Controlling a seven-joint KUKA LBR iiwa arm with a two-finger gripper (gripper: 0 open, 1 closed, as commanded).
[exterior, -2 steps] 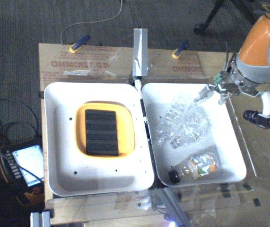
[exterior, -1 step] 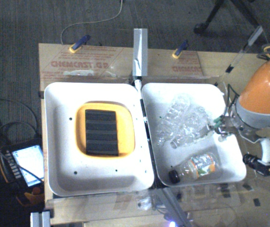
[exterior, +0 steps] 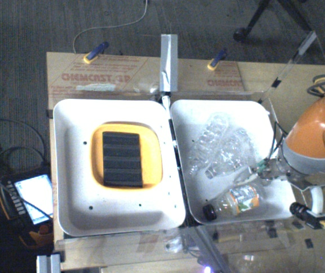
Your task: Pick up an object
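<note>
My gripper (exterior: 259,171) reaches in low over the right bin (exterior: 263,111) from its right side, under the arm's orange band (exterior: 312,131). It sits just above a lying bottle with an orange label and black cap (exterior: 234,201), at the bin's front. Crumpled clear plastic bottles (exterior: 219,147) lie in the bin's middle, right next to the gripper's tip. I cannot see anything held. A yellow block with a black ridged top (exterior: 126,157) lies in the middle of the left bin (exterior: 71,152).
A metal post (exterior: 168,61) stands at the back between the bins, on a brown board with two blue-and-yellow clamps (exterior: 95,52). A tablet and cables (exterior: 28,195) lie on the floor to the left. A chair base (exterior: 264,10) stands behind.
</note>
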